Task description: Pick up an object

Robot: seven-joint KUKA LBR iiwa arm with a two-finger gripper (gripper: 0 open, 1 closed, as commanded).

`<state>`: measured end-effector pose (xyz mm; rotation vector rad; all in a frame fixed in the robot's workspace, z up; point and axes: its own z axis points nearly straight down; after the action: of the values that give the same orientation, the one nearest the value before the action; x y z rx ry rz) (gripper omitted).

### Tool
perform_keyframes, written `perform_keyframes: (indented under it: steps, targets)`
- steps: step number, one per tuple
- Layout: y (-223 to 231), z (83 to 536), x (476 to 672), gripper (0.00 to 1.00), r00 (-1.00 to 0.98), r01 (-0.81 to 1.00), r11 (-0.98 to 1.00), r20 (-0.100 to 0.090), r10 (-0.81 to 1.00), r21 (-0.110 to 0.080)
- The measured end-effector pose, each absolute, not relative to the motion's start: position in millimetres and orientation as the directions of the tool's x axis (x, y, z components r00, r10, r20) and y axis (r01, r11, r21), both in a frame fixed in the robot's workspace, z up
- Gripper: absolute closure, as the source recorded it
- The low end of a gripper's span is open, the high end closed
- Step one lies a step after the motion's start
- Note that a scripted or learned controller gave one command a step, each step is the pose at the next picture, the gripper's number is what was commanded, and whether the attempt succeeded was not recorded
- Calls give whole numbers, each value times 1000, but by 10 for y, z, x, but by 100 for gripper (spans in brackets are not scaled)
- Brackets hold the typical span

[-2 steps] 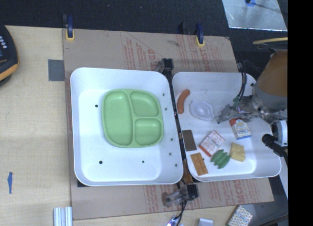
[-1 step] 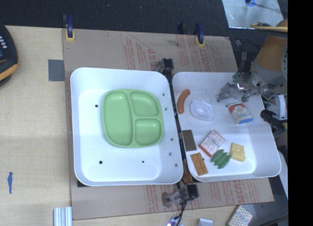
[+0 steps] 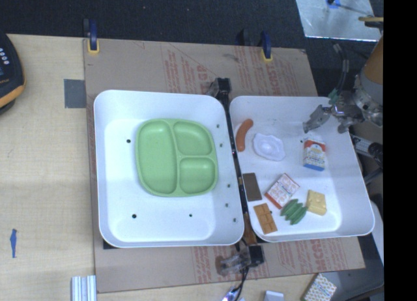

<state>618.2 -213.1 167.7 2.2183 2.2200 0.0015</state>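
Here, one view from above.
Gripper (image 3: pixel 317 119): at the right bin's (image 3: pixel 365 225) upper right rim, above the carton (image 3: pixel 314 154); jaws: cannot tell.
Right bin contents: sausage (image 3: pixel 242 134), clear lid (image 3: pixel 268 146), carton, red-and-white packet (image 3: pixel 282 190), yellow block (image 3: pixel 316 202), green pods (image 3: pixel 294 211), cracker (image 3: pixel 264 217), dark card (image 3: pixel 251 187).
Writing: print on carton and packet too small to read; faint red lettering on the cardboard (image 3: pixel 195 65), illegible.
Left bin (image 3: pixel 111 228): green tray (image 3: pixel 176 157), three compartments.
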Motion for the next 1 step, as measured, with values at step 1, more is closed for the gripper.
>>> perform_keyframes:
  steps: [1]
  targets:
    - [-2115, 1326, 6096, 0, -4, 1000, 4, -1, 1000, -6]
